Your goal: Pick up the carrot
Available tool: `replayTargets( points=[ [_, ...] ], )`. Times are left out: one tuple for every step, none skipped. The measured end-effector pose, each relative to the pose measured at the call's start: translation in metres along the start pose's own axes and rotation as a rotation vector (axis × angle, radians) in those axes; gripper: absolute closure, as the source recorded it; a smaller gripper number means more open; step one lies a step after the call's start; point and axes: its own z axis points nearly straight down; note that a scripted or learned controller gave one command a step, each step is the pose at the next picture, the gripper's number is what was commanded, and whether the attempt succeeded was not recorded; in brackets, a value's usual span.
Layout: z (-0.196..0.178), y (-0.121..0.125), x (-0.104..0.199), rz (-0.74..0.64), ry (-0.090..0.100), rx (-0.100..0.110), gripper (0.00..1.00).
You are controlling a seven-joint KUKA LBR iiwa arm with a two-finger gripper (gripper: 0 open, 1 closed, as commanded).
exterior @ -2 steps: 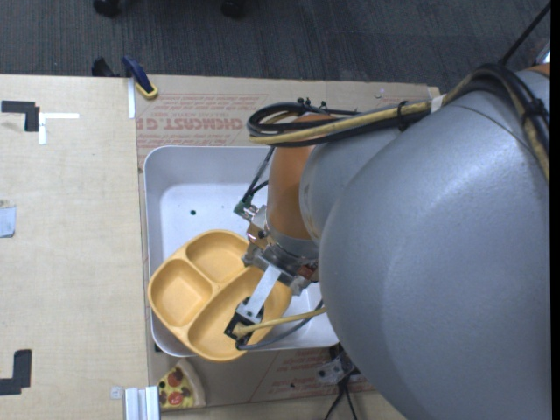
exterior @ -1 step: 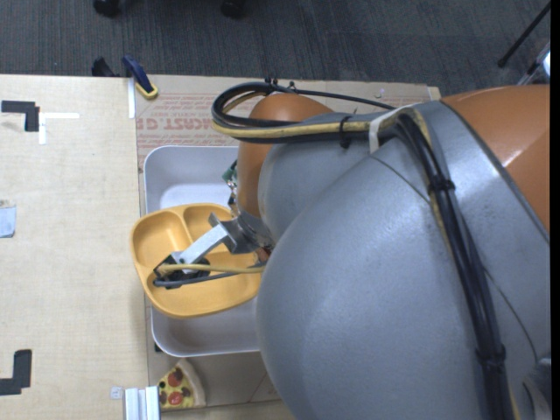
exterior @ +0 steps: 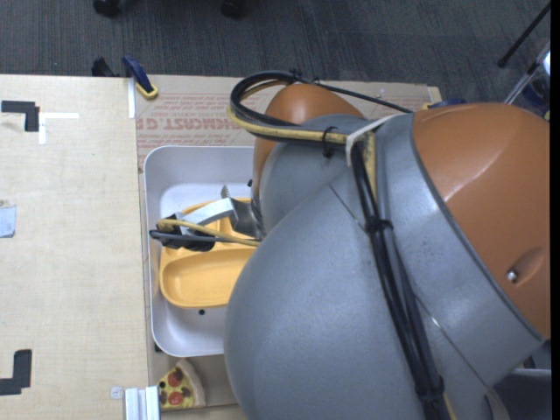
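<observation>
My grey arm (exterior: 367,278) covers most of the white bin (exterior: 175,169); the carrot is hidden, likely beneath it. Beside the yellow tray (exterior: 197,278), my tool (exterior: 241,206) should descend slowly; its opening I cannot tell.

bin (exterior: 166,169): sits on the worktop (exterior: 70,261), right of its open stretch
tray (exterior: 197,283): in the bin, toward the near wall
arm (exterior: 376,269): over the bin's right part, covering it
pizza toy (exterior: 178,388): on the worktop, just past the bin's near edge
</observation>
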Motion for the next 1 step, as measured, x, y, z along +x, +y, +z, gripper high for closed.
replayTargets(
  points=[
    [0.0787, 0.0671, 0.0374, -0.297, 0.007, 0.005, 1.0]
  ],
)
